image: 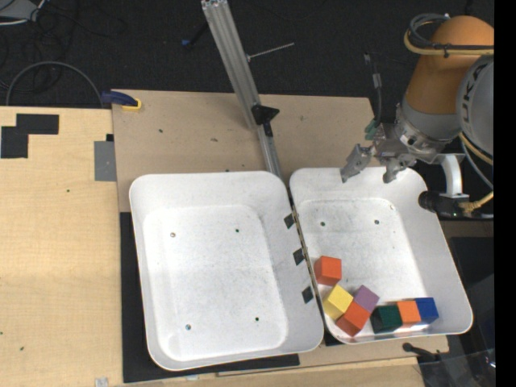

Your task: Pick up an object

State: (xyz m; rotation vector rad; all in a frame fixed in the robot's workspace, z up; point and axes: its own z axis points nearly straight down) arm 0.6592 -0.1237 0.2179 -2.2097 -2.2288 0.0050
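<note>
Several small blocks lie in the near part of the right bin [379, 216]: an orange block [328, 269], a yellow block [339, 300], a purple block [366, 297], a red-orange block [353, 318], a dark green block [386, 318], another orange block [409, 311] and a blue block [426, 308]. My gripper [372, 168] hangs above the far rim of the right bin, well away from the blocks. Its two fingers are spread open with nothing between them.
The left bin [161, 216] sits beside the right one, with black clips along the shared edge. A slanted aluminium rail [238, 71] rises behind the bins. The wooden bench [56, 216] extends to the left.
</note>
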